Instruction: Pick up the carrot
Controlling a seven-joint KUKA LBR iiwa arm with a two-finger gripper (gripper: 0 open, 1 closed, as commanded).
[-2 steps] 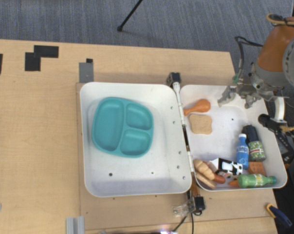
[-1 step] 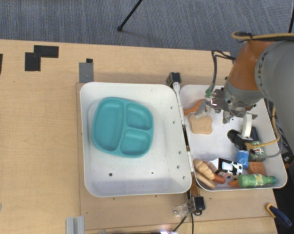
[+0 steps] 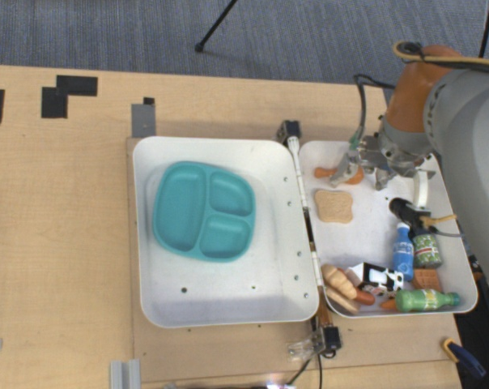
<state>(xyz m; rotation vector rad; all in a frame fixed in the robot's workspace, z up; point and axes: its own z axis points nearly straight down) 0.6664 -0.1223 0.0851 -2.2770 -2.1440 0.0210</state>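
The carrot (image 3: pixel 325 172) is a small orange piece lying flat near the back left of the right bin (image 3: pixel 463 286). Its right end reappears at the other side of a grey finger that crosses it. My gripper (image 3: pixel 363 168) hangs low over the bin's back edge, just right of the carrot. Its fingers (image 3: pixel 345 165) are spread, with the left one over the carrot's middle. The gripper is open, and nothing is pinched between the fingers.
A bread slice (image 3: pixel 335 207) lies just in front of the carrot. Bottles (image 3: pixel 402 254), a jar (image 3: pixel 427 250), a cow toy (image 3: pixel 382 279) and bread rolls (image 3: pixel 340 286) crowd the bin's front right. The left bin (image 3: pixel 228 302) holds a teal divided plate (image 3: pixel 204 211).
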